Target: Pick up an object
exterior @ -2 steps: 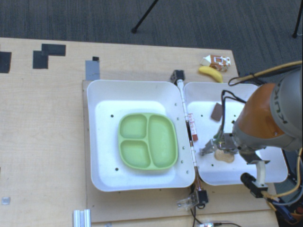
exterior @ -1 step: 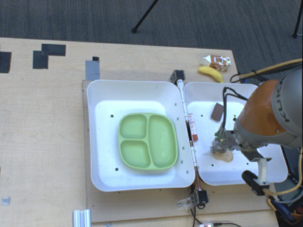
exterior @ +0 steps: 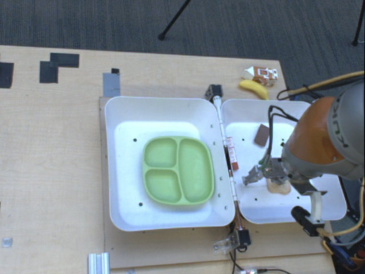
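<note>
Arm working low over the right bin, going for a small object.

The arm [exterior: 325, 136] is leaning into the right bin [exterior: 251, 207], where the loose pieces are lying; the green divided plate [exterior: 178, 170] is sitting in the left bin [exterior: 128, 210]. The gripper [exterior: 268, 174] is hanging just beside a tan object [exterior: 279, 187], likely its target; finger state is unclear. A brown block [exterior: 262, 134] is lying apart.

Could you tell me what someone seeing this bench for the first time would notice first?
Most likely the green divided plate, lying flat in the middle of the left bin. Next comes the grey arm with its orange band, reaching over the right bin, its gripper low beside a small tan object. A yellow banana lies on the bench just beyond that bin.
</note>
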You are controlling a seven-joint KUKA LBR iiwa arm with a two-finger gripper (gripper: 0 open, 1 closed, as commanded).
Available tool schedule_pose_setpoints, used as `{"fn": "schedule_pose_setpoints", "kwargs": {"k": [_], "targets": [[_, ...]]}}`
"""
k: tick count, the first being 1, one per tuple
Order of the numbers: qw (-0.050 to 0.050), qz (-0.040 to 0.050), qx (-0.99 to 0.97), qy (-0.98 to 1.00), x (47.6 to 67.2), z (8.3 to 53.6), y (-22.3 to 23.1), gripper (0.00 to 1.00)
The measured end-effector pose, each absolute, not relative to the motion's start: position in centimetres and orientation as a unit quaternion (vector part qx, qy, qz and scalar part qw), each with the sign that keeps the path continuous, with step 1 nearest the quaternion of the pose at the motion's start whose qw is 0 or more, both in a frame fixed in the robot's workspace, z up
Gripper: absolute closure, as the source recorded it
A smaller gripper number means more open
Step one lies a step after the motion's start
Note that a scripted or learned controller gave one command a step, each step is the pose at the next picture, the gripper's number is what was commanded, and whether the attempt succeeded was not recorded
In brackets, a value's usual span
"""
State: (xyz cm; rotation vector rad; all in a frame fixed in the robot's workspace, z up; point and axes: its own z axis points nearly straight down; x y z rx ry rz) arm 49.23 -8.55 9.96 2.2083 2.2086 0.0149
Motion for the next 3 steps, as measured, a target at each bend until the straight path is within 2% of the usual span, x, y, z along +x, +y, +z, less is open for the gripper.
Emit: {"fn": "schedule_pose_setpoints", "kwargs": {"k": [1,2,3], "targets": [[0.01,0.006,0.706,0.708,49.4,11.0,-8.5,1.0],[0.01,0.006,0.707,0.708,49.4,11.0,-8.5,0.0],[0.011,0.0074,0.705,0.709,49.5,12.1,-8.4,1.0]]}}
